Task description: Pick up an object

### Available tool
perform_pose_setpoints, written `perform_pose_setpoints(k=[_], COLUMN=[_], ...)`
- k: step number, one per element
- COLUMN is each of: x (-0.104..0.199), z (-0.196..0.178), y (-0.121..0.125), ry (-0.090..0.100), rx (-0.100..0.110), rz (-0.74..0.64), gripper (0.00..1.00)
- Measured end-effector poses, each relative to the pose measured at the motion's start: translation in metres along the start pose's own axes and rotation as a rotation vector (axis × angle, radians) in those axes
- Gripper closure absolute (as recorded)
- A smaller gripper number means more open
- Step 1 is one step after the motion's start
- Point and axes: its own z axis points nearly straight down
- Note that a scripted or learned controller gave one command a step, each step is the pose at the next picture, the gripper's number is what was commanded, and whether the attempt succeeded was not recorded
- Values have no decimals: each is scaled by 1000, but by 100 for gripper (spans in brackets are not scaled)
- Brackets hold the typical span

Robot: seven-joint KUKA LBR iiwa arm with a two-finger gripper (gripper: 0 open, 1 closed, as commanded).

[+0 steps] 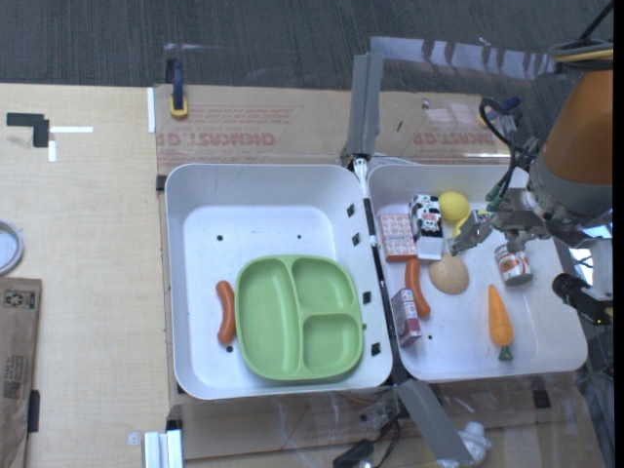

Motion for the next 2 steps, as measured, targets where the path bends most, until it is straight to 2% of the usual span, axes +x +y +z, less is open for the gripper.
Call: perform_pose_setpoints(k=[1,2], x=[-67,-100], z=[120,140], y=[-7,-43], ry=[1,1], rx=[-2,-1], rz=[97,-89], gripper=[0,0])
